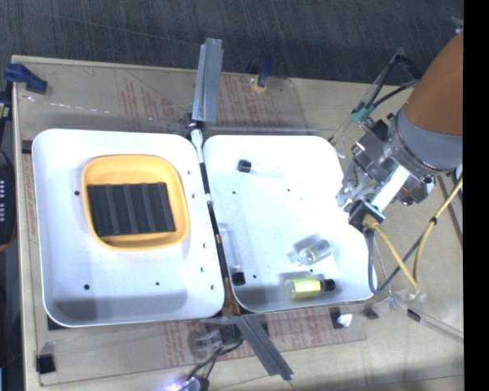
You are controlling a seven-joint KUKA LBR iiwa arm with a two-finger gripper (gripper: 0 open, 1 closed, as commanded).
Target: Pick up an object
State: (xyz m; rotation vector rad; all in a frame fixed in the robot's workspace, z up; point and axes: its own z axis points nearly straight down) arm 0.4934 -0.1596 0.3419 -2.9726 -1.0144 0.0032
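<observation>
The small yellow bottle (307,287) with a dark cap lies on its side at the lower edge of the right bin (265,218). A clear bottle (310,252) just above it is hard to make out. The gripper (360,202) hangs over the bin's right rim, tilted; its state I cannot tell. The arm (432,104) is cut off at the right.

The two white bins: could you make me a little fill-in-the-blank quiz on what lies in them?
1. The orange tray with dark slots lies in the ___ bin.
2. The yellow bottle lies near the right bin's ___ edge.
3. The gripper hangs over the right bin's ___ rim.

Missing words: left; front; right
</observation>
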